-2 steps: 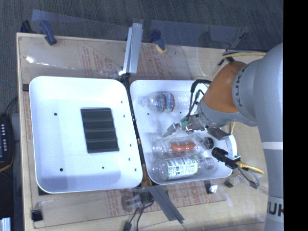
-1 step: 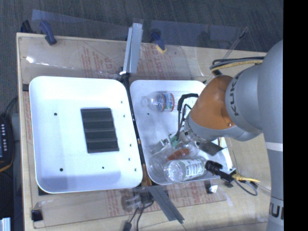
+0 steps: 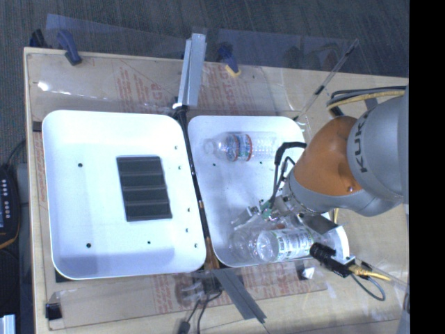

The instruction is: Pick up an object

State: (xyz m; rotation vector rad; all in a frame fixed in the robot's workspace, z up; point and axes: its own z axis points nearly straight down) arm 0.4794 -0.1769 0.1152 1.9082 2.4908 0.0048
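Two white bins [image 3: 111, 127] are carried on a plywood desk [image 3: 104, 82] above dark carpet [image 3: 208, 5]; the claw's [image 3: 268, 211] state cannot be told.

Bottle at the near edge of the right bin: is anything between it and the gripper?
Nothing visible. The gripper hangs just above the clear bottle lying on its side in the right bin. The second bottle lies at the far end, out of the way.

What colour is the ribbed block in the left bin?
Black, or very dark grey, with ribs across it. The block shows plainly in the camera view.
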